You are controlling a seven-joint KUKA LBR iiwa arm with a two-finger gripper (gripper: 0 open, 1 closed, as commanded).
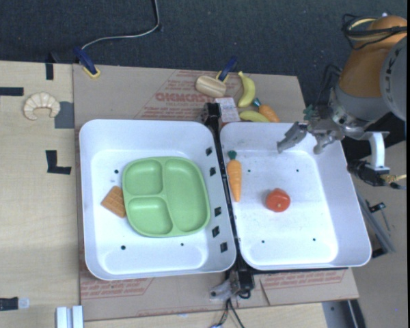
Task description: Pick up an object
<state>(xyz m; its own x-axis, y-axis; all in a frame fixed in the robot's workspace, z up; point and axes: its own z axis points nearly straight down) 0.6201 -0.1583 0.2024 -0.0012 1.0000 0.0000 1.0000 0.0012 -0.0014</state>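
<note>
My pincer (306, 137) hangs spread wide, holding nothing, over the right bin's (342, 244) far edge. The tomato (278, 200) lies nearer the camera and slightly left; the carrot (234, 179) runs lengthwise along the divider.

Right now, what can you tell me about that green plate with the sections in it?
The light green, plastic-looking divided plate lies flat in the left shallow white bin, turned a little askew. It is a rounded square with a raised rim and three compartments: two smaller ones on one side and a larger one across the other. All three look bare. A flat orange-tan cracker-like piece lies against its left edge, partly tucked under the rim. The gripper hovers apart from it, over the right bin.
</note>
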